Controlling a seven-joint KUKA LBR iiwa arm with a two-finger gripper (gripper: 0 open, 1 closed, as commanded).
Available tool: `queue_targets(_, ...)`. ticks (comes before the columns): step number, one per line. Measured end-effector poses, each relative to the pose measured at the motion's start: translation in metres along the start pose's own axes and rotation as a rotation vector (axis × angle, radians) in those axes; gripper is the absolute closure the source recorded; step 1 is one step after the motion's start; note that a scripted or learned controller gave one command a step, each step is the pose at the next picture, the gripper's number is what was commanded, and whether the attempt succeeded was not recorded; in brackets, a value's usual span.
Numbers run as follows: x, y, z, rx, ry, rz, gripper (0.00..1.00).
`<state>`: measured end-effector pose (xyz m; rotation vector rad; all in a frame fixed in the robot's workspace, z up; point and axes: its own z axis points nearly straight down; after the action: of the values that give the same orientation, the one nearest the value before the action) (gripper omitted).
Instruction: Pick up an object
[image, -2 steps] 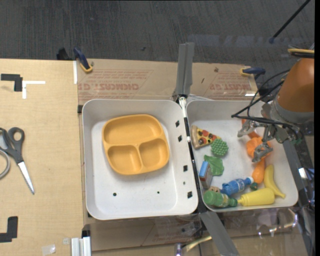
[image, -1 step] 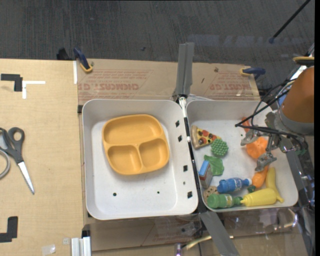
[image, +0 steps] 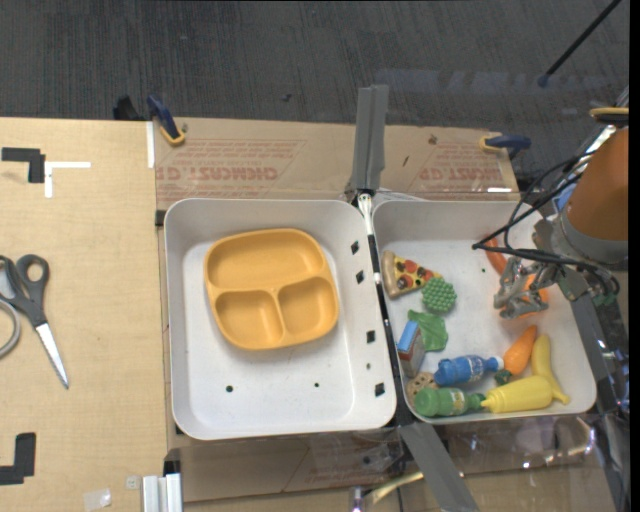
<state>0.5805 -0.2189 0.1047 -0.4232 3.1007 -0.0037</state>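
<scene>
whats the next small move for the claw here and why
Probably a short drop straight down. The claw hangs over the right bin, near its right wall, with an orange piece just beside it and the carrot and banana a little nearer the camera. Nothing visibly sits between its tips, so lowering onto the nearest toy seems the sensible start.
</scene>
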Motion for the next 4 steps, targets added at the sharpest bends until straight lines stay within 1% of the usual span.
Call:
queue_targets(1, -0.051, 0.042, -0.108, -0.004, 0.008, 0.003, 1.00)
queue_targets(2, -0.009, -0.001, 0.009, -0.003, 0.007, -0.092, 1.00)
queue_targets(3, -0.047, -0.016, -0.111, -0.002, 0.005, -0.039, 1.00)
queue_targets(4, 0.007, 0.000, 0.011, -0.003, 0.007, -0.107, 1.00)
